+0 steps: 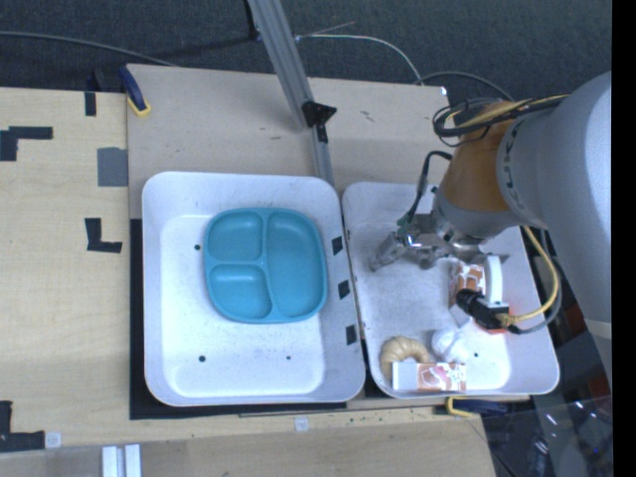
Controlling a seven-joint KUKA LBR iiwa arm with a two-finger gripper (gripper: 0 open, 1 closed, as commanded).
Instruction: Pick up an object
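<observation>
Two shallow white bins sit side by side on the bench — the left bin and the right bin. The left bin holds one thing: a single teal divided plate with three compartments, lying toward its far edge. Along the near edge of the right bin lie three small things — one tan croissant-shaped piece, one small white lump just beside it, and one flat white-and-orange packet at the near rim.
</observation>
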